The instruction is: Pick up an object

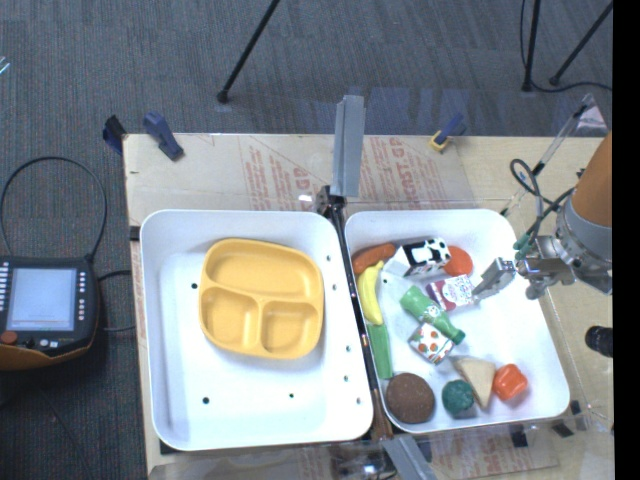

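Toys filled the right bin (520, 298), a crowd of play food lying on its white floor. At the far left lay a red sausage (372, 255) beside a black-and-white cow carton (427, 255), with a red tomato (458, 261) just right of the carton. A yellow banana (370, 293) lay along the bin's left wall, and a long green cucumber (382, 349) lay nearer the front along that wall. In the middle were a green bottle (430, 314), a small white packet with red print (456, 291) and a dotted white box (429, 342). Along the near edge sat a brown cookie (410, 396), a dark green ball (458, 397), a tan wedge (477, 377) and an orange pepper (510, 381). The fingers (494, 277) hung over the bin's right half, just right of the packet; they were spread a little and pinched nothing. The left bin (170, 388) held a yellow divided plate (263, 298). Both bins rested on the desk (230, 173).
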Available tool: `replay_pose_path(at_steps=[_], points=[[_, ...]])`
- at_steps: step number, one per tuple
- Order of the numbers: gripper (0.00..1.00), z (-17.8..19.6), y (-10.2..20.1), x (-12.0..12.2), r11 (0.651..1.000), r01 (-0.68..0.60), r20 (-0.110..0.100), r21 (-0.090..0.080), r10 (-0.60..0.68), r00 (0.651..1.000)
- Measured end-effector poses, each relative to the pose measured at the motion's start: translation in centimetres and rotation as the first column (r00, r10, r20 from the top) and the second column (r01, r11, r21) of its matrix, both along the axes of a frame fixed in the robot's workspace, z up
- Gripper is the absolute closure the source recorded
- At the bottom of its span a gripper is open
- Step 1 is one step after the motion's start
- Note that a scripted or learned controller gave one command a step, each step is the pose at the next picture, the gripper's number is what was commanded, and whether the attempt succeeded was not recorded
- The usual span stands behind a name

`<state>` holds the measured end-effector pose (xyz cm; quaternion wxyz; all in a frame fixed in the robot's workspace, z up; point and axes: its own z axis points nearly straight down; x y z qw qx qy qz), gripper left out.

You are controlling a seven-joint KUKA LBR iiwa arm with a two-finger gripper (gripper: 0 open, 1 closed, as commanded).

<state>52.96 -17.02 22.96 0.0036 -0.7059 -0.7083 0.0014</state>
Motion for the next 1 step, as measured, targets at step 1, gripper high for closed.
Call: replay_pose_path(at_steps=[1], points=[[0.0,-0.94,-2.65,-1.04,0.999,0.045,0.0,0.001,-0.045,0.999]])
